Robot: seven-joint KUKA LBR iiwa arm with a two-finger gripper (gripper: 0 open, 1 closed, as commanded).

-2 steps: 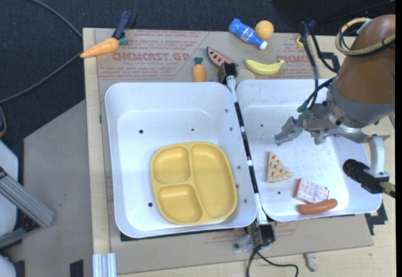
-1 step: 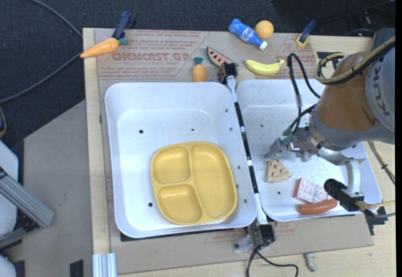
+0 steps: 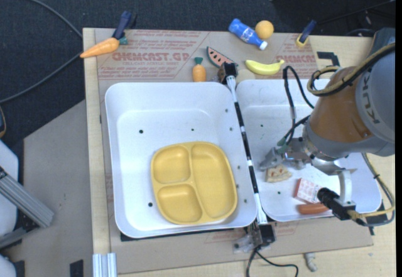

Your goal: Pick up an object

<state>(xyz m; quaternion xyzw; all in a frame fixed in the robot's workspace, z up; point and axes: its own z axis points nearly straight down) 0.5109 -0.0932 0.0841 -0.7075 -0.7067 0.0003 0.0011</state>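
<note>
The grey arm with its orange band (image 3: 342,115) reaches in from the right and hangs low over the right white bin (image 3: 270,103), its two-finger gripper (image 3: 276,157) down near the bin floor by the left wall. Whether it is apart or together I cannot tell from here; the metal parts blur into each other. Just below it lies a small tan wedge of toy food with dark specks (image 3: 277,174), touching or nearly touching the gripper, its long axis running roughly left to right with a slight tilt. To the right of that sits a small red-and-white packet (image 3: 306,190), tilted, and below it a reddish-orange toy sausage (image 3: 312,209) lying nearly level, its long axis left to right along the bin's front edge. The left white bin (image 3: 125,106) holds a yellow three-compartment plastic tray (image 3: 193,181). On the bench behind the bins are a toy carrot (image 3: 100,48), a toy banana (image 3: 264,67), a blue bottle (image 3: 246,33) and a watermelon slice (image 3: 217,56).
</note>
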